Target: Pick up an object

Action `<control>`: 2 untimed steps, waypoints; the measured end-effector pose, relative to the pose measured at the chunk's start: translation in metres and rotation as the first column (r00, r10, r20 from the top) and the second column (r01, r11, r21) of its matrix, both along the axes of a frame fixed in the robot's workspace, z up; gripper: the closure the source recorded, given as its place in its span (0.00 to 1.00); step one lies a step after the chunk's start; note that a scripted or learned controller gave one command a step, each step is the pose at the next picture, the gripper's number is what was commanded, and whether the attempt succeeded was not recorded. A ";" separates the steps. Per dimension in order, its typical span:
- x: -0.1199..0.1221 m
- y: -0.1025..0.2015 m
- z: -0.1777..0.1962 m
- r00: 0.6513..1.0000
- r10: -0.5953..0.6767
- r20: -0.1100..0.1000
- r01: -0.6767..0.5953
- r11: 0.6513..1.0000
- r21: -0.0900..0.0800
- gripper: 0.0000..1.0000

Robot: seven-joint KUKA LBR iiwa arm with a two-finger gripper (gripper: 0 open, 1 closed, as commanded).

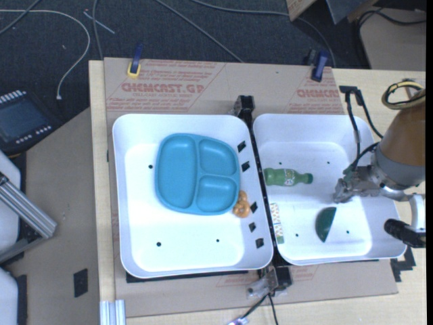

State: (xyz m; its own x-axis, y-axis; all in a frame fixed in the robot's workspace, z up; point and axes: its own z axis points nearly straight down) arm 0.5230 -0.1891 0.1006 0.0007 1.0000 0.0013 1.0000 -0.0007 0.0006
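We see a robotics lab. The worktop [203,87] is a board fixed with clamps [136,65] at its far edge, loose cables [67,19] lie on the dark carpet floor [203,12], and an aluminium profile [24,205] stands at the left.

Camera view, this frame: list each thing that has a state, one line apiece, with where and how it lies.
Blue three-compartment plastic plate: flat in the left white bin, nothing in its compartments.
Small orange-tan lump: in the left bin, touching the plate's right rim.
Green plastic bottle: on its side in the right white bin.
Dark green wedge-shaped object: on the right bin's floor, free.
Gripper: low over the right bin, above the wedge, holding nothing visible.
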 end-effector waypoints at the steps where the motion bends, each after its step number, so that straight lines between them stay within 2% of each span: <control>1: -0.006 0.000 0.046 1.000 0.001 0.004 -0.001 1.000 -0.003 1.00; 2: -0.011 0.009 0.099 1.000 0.003 0.005 -0.003 1.000 -0.003 1.00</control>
